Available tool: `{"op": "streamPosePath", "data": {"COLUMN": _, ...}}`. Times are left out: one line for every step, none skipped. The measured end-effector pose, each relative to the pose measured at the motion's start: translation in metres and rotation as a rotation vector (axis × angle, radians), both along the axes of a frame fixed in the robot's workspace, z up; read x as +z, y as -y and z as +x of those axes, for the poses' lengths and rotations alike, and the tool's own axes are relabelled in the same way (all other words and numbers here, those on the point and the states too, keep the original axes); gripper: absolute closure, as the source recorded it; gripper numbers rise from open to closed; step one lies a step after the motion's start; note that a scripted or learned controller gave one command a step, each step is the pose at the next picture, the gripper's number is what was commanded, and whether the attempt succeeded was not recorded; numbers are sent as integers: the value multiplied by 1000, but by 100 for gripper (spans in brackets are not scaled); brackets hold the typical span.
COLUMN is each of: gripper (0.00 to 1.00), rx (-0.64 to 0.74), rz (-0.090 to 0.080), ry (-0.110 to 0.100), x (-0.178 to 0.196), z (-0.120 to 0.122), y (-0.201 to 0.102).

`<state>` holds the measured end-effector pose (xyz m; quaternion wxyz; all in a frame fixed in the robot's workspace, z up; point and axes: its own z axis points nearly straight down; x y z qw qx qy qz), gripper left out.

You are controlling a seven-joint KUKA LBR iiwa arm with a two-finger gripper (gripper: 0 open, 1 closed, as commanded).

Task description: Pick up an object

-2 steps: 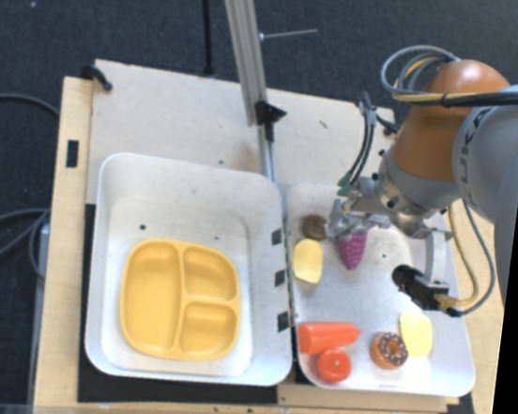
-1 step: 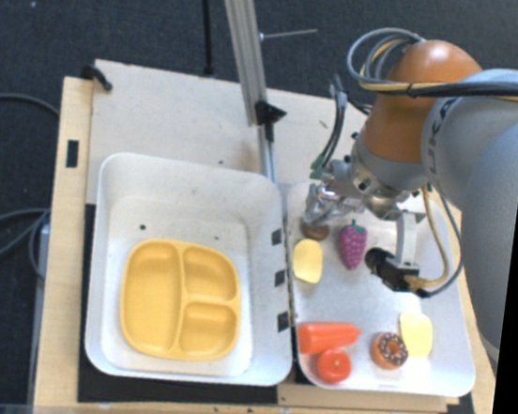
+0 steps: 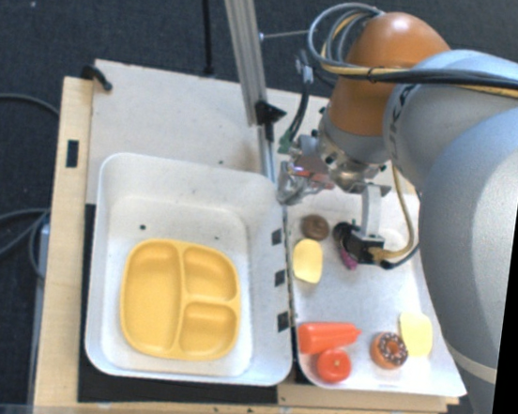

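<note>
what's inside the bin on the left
A yellow divided tray lies in the left bin, its three compartments bare. The bin floor beneath the tray is covered, so anything under it cannot be seen.

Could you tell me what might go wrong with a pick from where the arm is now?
The gripper sits over the divider between the bins, so a straight descent may strike the rim. The carrot and tomato touch, so grabbing one could drag the other. The donut lies near the arm's body, where reach looks awkward.
</note>
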<state>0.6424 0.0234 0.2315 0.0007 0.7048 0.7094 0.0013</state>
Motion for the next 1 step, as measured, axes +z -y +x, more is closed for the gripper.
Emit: {"op": "streamPosePath", "data": {"gripper": 100, "rx": 1, "rz": 1, "ry": 1, "x": 14, "z": 14, "y": -50}}
